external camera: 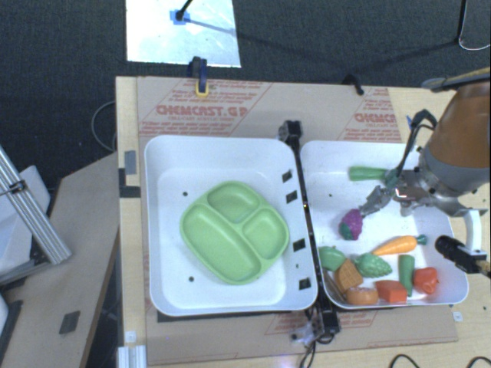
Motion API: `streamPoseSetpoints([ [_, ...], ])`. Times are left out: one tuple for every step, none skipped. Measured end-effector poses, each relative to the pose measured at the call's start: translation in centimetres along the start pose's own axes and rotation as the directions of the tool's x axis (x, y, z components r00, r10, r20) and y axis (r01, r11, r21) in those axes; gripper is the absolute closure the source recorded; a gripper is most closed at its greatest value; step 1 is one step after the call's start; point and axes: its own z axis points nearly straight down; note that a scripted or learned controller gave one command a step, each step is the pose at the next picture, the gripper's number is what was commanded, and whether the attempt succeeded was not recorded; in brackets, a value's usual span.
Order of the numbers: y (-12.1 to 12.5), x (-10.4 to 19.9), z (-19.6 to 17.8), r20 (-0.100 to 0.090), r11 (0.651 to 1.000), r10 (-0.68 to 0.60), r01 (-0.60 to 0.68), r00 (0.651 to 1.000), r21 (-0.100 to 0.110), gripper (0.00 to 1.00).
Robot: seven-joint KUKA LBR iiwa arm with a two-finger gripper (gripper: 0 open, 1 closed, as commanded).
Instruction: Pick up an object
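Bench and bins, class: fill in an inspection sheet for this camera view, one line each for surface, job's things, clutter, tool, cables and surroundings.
Surface: wooden bench bearing a left bin and a right bin, side by side.
Job's things: in the right bin, a purple toy vegetable, a green stick-shaped piece, an orange carrot, and a cluster of green, orange and red toy foods along its near edge.
Clutter: a green divided plate in the left bin.
Tool: tool hovers low over the right bin, just above the purple toy vegetable; nothing seen between its fingers.
Cables: black cable at top right; wires at the bench's near edge.
Surroundings: dark carpet, a pale sheet on the floor, an aluminium frame at left.
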Motion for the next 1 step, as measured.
streamPoseSetpoints([
  [0.29,0.03,-0.68,0.002,1.000,-0.003,0.003,1.000,-0.013,0.00],
])
